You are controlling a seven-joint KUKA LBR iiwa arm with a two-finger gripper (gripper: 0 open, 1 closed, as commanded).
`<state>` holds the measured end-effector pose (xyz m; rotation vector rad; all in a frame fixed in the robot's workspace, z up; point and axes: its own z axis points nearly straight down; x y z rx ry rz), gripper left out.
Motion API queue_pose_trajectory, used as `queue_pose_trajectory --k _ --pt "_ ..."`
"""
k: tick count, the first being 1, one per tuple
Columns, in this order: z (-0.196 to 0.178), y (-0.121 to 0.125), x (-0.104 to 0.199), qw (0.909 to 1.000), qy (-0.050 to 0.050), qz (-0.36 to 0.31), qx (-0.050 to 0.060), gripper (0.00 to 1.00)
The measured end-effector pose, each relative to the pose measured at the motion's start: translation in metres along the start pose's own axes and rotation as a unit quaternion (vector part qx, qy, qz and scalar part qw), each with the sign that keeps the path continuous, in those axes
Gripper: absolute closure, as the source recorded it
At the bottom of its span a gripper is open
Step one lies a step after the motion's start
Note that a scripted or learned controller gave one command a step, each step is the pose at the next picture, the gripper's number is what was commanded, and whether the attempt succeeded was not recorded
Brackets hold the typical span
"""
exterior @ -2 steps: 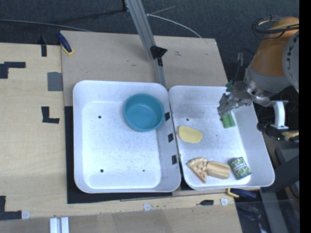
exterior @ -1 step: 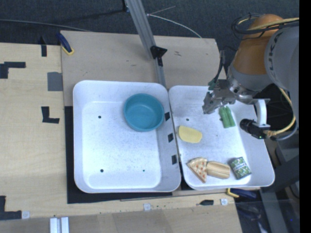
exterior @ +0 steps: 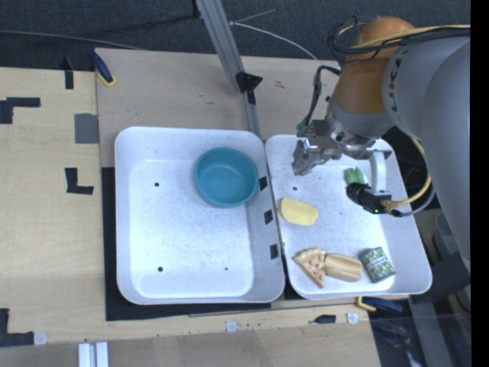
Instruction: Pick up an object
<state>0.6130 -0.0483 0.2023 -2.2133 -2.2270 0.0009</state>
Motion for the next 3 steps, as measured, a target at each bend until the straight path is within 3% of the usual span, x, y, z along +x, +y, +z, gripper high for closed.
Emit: queue_pose_trajectory --k 2,3 --pt "-0.024 0.043 0.089 1.0000 0.000 0.000 -0.001 1.00" --pt "-0.033 0.049 0.139 1.0000 0.000 0.000 -0.001 1.00"
